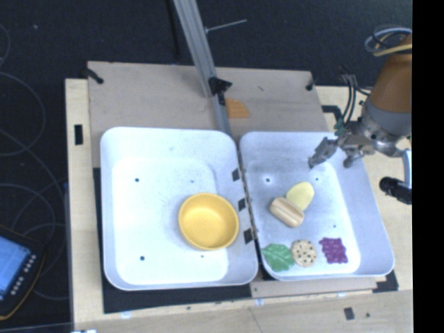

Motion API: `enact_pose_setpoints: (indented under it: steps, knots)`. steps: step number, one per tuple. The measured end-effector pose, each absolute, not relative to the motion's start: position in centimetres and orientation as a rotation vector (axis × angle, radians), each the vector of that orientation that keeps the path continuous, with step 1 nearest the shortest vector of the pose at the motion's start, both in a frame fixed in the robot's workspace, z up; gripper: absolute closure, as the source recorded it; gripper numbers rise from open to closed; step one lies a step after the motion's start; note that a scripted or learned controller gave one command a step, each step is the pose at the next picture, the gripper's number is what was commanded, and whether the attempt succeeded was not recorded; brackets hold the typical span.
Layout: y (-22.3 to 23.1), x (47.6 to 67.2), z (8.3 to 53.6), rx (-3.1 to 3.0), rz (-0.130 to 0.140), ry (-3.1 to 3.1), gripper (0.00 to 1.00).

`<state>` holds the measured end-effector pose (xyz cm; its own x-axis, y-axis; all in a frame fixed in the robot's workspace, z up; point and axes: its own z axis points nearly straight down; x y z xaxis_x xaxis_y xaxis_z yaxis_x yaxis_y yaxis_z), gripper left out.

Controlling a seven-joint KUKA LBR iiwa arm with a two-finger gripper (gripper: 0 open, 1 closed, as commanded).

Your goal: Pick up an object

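The right bin (361, 207) holds a pale yellow piece (300, 195) leaning against a tan bread roll (286, 211). Along its near edge lie a green leaf (277, 257), a round cookie (303, 252) and a purple grape bunch (334, 250). A yellow bowl (208, 221) sits in the left bin (139, 186). My gripper (336, 153) hangs over the far right part of the right bin, above and to the right of the yellow piece. Its fingers are spread, with nothing between them.
A slanted metal post (198, 44) rises from behind the seam between the bins. An orange tag (236, 109) lies on the board behind them. A black fixture (395, 187) sits at the right bin's right edge. Cables trail over the dark floor at the left.
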<state>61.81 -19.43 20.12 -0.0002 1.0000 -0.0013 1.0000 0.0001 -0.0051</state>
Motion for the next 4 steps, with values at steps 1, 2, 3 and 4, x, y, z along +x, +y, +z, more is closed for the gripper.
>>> enact_pose_setpoints:
  steps: [1, 2, 3, 4]
  knots:
    - [-19.7, 62.7, 14.5, -2.22, 0.005, -2.222, 0.0]
    - [-19.7, 62.6, 9.8, -2.222, 0.005, -2.22, 0.0]
    - [-19.9, 62.8, 11.3, -2.228, -0.001, -2.223, 1.0]
    - [-19.4, 63.7, 17.2, -2.223, -0.007, -2.23, 1.0]
